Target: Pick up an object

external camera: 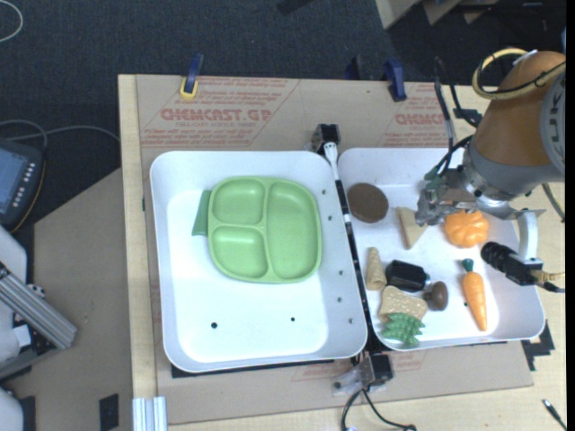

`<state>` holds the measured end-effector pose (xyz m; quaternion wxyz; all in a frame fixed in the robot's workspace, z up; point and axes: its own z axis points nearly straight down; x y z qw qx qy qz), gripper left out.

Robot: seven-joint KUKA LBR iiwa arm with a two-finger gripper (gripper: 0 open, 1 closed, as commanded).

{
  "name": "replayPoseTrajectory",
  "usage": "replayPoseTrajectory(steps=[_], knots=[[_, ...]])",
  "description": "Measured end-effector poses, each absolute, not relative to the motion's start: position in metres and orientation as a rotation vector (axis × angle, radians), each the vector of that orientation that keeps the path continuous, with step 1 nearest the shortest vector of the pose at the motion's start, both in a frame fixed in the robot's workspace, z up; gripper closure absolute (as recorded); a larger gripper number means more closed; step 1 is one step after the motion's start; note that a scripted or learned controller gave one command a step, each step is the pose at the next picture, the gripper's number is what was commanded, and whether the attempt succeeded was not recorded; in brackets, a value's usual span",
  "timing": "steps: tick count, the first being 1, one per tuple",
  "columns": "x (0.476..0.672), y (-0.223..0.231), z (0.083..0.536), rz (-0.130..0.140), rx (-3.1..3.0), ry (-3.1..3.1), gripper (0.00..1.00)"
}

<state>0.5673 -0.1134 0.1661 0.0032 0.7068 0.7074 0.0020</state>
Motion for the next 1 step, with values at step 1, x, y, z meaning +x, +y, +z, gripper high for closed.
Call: replayPoseTrajectory(steps=[1], knots=[[0.5686,-0.1135,0.2195,0.006,2.216,2.218,1.0]])
